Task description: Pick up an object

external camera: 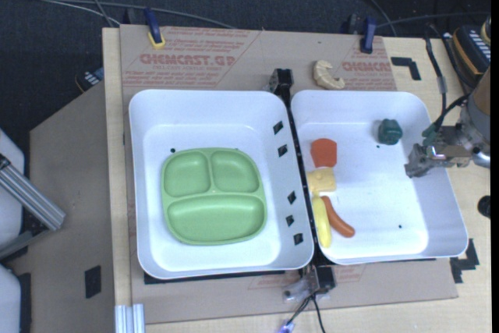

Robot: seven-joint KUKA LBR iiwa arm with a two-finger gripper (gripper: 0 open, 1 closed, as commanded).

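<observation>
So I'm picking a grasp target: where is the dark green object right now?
The dark green object lies in the right bin, near its far right corner, apart from the cluster of food items along the divider, with the gripper just to its right.

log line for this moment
gripper over right bin's right edge | holding nothing seen | green ball nearest | divided plate in left bin

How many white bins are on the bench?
2. The left bin holds a green tray. The right bin holds small toys, with the gripper at its right edge.
</observation>
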